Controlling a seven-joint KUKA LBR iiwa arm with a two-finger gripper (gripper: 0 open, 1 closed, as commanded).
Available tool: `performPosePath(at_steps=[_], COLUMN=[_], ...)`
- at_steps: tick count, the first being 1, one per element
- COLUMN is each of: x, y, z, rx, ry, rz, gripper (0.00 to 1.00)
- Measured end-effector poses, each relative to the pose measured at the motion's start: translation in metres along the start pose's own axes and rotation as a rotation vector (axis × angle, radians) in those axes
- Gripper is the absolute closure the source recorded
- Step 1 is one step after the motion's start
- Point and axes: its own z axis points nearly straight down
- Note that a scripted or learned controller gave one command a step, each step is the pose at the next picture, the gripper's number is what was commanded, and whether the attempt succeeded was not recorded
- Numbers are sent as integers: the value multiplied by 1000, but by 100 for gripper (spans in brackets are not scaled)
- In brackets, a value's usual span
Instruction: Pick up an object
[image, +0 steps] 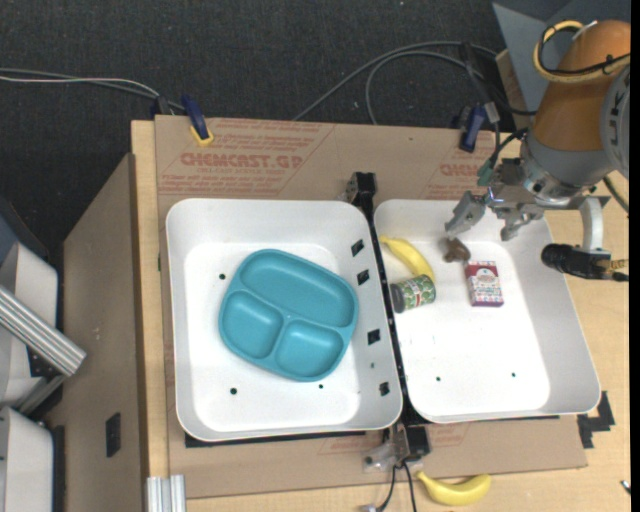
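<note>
The right bin (500, 385) holds a yellow banana (408, 257), a small green can (412, 293) lying on its side, a red and white box (485, 283) and a small brown object (457, 249). My gripper (489, 219) hovers over the bin's far edge, just above and to the right of the brown object. Its fingers are spread open with nothing between them.
A blue divided plate (288, 313) lies in the left bin (200, 400). A second banana (455, 487) rests on the bench in front of the bins. Clamps (197, 120) and cables sit along the board's far edge. The near half of the right bin is bare.
</note>
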Motion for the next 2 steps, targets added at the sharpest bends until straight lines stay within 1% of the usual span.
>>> performPosePath(at_steps=[1, 2], x=[0, 8], y=[3, 5], z=[-9, 51], rx=[-15, -9], ry=[-2, -1], rz=[-3, -4], gripper=[0, 0])
